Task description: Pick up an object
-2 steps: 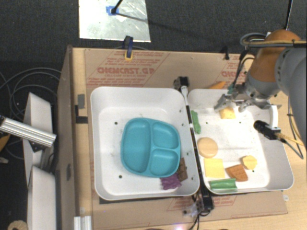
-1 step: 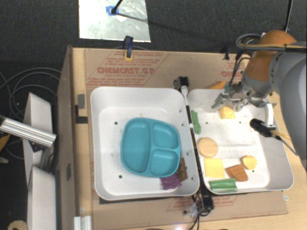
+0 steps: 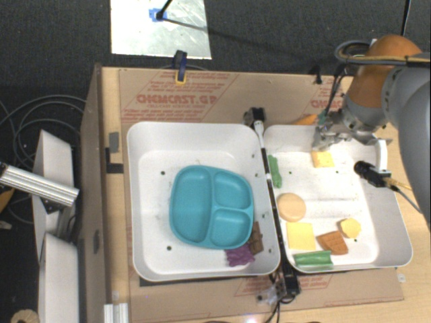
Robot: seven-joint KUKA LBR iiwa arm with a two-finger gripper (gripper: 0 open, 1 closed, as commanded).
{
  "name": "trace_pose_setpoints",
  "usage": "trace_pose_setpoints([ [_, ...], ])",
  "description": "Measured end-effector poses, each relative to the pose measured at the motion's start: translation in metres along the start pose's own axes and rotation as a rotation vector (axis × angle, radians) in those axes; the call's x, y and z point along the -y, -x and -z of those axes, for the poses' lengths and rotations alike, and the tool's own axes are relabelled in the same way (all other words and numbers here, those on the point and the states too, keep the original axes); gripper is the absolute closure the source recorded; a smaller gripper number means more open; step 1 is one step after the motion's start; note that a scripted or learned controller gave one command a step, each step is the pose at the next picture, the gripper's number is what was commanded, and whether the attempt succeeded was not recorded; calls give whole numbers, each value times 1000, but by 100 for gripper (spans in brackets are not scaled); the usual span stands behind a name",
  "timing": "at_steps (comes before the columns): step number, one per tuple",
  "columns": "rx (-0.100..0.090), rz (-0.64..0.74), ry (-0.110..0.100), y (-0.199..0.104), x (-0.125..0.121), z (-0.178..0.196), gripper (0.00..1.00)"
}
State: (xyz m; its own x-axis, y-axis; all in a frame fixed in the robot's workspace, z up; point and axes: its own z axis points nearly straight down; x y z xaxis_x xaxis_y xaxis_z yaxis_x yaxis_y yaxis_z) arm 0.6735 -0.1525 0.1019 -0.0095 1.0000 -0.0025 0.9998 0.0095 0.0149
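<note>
My gripper (image 3: pixel 325 138) hangs over the back of the right bin (image 3: pixel 390 247), just above and behind a small yellow block (image 3: pixel 322 159). Nothing can be seen held in it. Further forward in that bin lie a round tan piece (image 3: pixel 292 207), a flat yellow square (image 3: pixel 301 235), an orange-brown piece (image 3: pixel 333 242), a small yellow piece (image 3: pixel 349 228) and a green bar (image 3: pixel 312 260). A thin green stick (image 3: pixel 274 170) lies along the bin's left wall.
The left bin (image 3: pixel 145 180) holds a blue divided plate (image 3: pixel 211 207), with a purple item (image 3: pixel 237 256) and a brown item (image 3: pixel 256 239) at its front right. A black part (image 3: pixel 369 172) sticks out from the arm over the right bin.
</note>
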Motion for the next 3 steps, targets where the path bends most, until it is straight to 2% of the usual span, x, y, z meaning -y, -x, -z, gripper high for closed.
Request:
trace_pose_setpoints([
  [1, 0, 0, -5, 0, 1, -2, 0],
  [2, 0, -8, -11, 7, 4, -8, 0],
  [3, 1, -4, -6, 7, 3, 4, 100],
])
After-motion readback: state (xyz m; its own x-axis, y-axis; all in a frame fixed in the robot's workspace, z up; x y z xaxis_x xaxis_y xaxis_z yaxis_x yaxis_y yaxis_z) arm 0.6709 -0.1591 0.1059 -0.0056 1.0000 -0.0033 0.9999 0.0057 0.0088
